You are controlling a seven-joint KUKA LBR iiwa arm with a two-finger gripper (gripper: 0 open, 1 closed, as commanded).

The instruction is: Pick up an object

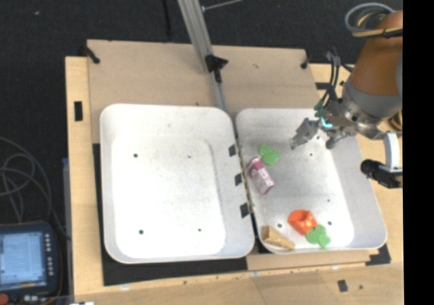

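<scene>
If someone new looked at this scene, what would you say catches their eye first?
Probably the grey arm with its orange band reaching in from the right, its gripper over the right bin. Next, the bright bits in that bin: an orange-red object near the front edge, and a green piece near the middle divider.

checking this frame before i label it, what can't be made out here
- Gripper, camera view: small and blurred over the right bin; open or shut cannot be told.
- Pink-and-white object, camera view: too small to read or identify.
- Tan object at the bin's near rim: too blurred to name.
- Arm: cut off by the right edge.
- Screen, lower left: cut off by the left edge, text too small.
</scene>
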